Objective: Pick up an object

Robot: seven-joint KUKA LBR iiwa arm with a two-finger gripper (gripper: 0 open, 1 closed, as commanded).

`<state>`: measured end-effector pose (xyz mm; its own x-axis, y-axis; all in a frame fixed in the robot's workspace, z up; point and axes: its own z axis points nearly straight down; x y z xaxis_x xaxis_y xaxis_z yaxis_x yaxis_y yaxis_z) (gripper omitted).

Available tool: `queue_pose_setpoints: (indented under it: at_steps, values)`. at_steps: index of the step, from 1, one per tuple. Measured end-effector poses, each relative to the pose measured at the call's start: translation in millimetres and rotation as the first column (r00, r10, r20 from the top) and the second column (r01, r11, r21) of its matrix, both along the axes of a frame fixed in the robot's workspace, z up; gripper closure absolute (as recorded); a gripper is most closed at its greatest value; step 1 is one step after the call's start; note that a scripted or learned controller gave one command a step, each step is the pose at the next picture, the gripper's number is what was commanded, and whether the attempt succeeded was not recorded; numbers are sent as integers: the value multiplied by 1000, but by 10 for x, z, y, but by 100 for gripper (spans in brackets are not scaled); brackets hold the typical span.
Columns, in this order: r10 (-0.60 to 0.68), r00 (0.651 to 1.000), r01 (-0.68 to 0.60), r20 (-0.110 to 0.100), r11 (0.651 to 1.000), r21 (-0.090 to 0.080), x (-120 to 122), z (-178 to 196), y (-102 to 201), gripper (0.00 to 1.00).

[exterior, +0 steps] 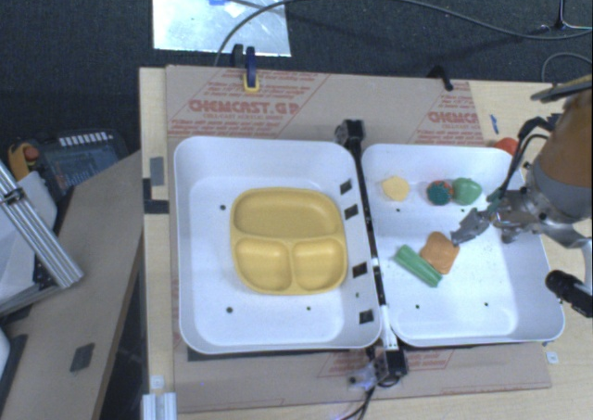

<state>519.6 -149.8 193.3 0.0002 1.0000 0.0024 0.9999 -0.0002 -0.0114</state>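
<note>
The right bin holds several small items. An orange block lies near its middle, touching a green stick-shaped piece on its left. Farther back sit a pale yellow round piece, a small red and teal item and a green rounded item. My gripper reaches in from the right. Its tip hovers just above and to the right of the orange block, below the green rounded item. I see nothing held in it.
The left bin carries a yellow three-compartment tray. A black divider with clips runs between the bins. The arm's grey wrist overhangs the right bin's right rim. Cables cross the dark floor behind.
</note>
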Motion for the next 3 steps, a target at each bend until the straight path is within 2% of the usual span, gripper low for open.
queue_pose_setpoints:
  at_steps: [1, 3]
  values:
    - [4, 1000, -3, 12, 1000, -2, 31, 62, 4, 0]
    - [1, 1000, -1, 11, 1000, -1, -27, -1001, 141, 0]
